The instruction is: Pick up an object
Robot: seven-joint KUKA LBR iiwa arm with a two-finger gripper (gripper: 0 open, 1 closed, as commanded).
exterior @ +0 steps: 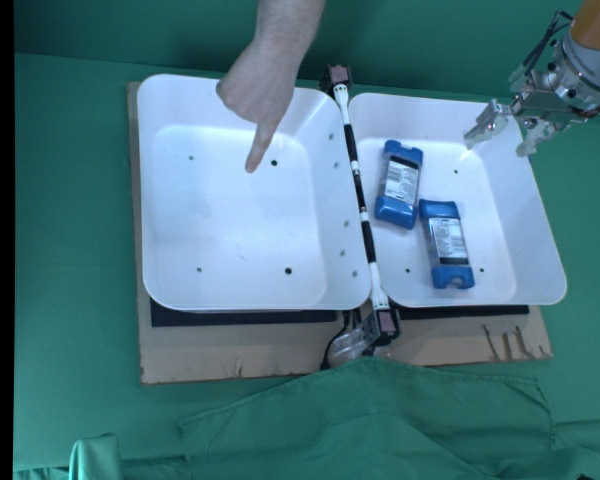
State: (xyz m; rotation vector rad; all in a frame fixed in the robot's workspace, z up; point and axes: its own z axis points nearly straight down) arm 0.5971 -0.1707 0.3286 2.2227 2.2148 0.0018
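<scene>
Two blue packs with white labels lie in the right bin [540, 268]. One pack [399, 183] sits near the bin's left wall, the other pack [446, 244] lies just right of it and lower. My gripper [507, 135] hangs over the right bin's far right corner, up and to the right of both packs. Its fingers are spread apart with nothing between them.
A person's hand [260, 88] reaches in from the top and points a finger down into the left bin [180, 258]. A black-and-white rod [358, 193] runs between the two bins. Green cloth [380, 418] lies bunched at the front edge.
</scene>
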